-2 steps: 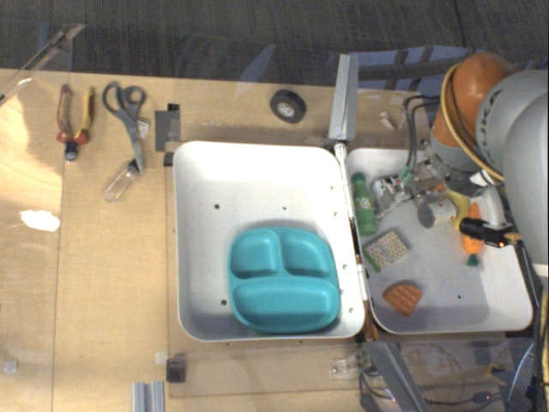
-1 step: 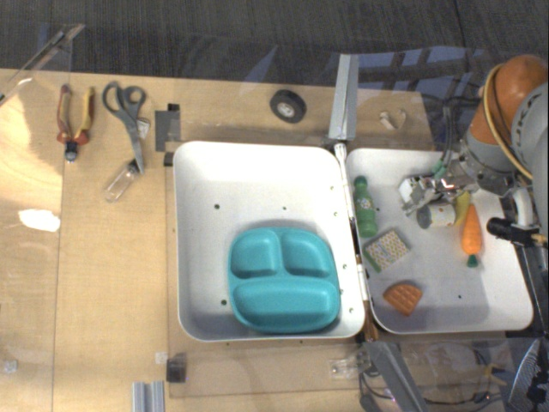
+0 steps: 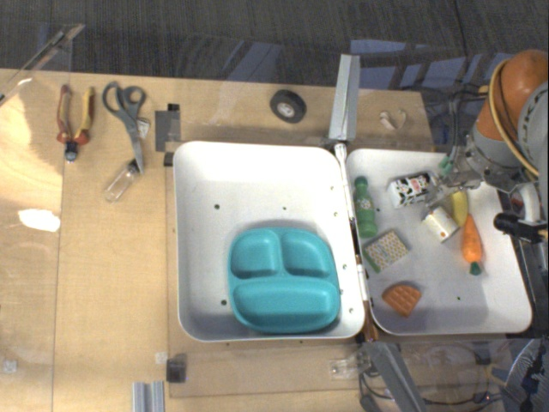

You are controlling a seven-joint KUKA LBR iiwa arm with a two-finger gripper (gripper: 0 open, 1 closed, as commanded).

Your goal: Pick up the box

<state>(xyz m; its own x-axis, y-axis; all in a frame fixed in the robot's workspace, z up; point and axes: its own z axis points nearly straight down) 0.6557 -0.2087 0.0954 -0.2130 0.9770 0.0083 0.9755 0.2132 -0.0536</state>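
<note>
In the right bin (image 3: 506,316) a flat grey-green patterned box (image 3: 385,250) lies near the left wall. A small white box (image 3: 440,223) sits further right, tilted, beside a yellow banana (image 3: 461,206). My gripper (image 3: 448,178) hangs over the bin's upper middle, just right of a white and black container (image 3: 410,187) lying on its side and above the small white box. It is about a hand's width up and right of the patterned box. Nothing is visibly held.
A green bottle (image 3: 364,206) lies along the right bin's left wall. An orange carrot (image 3: 472,243) and an orange-brown bread piece (image 3: 401,297) also lie there. The left bin (image 3: 197,230) holds a teal divided tray (image 3: 283,279). Scissors (image 3: 130,118), pliers (image 3: 73,118) and a tape roll (image 3: 288,106) rest on the bench.
</note>
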